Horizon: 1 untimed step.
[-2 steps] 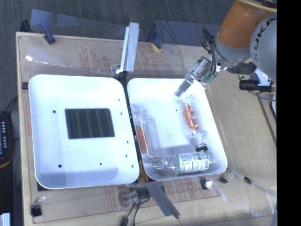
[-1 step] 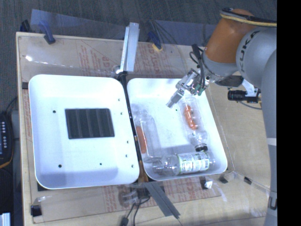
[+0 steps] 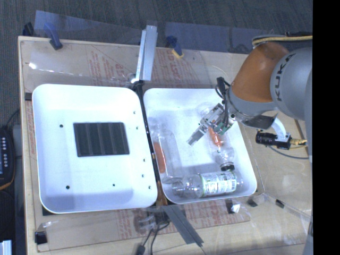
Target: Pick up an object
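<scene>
Gripper (image 3: 204, 132) over right bin (image 3: 154, 102); clear bottles (image 3: 210, 185) blur, grip state unreadable.

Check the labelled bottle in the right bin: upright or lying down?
Lying down. The bottle rests on its side along the near wall of the right bin, its long axis running left to right.

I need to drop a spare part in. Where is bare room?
Left bin: bare white floor all around its dark grate. Right bin is crowded: bottle along the near wall, gripper mid-bin, orange stick by its left wall.
</scene>
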Each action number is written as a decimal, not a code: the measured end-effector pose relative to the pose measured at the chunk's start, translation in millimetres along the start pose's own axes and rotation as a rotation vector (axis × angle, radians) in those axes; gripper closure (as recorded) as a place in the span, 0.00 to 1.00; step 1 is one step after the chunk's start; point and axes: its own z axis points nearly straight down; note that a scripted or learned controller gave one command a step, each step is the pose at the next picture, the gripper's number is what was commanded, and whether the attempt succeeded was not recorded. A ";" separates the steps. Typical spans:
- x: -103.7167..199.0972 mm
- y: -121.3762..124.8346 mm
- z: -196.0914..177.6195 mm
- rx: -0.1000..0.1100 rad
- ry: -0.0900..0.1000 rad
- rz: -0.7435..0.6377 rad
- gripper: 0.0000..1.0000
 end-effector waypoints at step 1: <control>-8.2 6.2 -45.8 -0.001 -0.003 0.328 0.00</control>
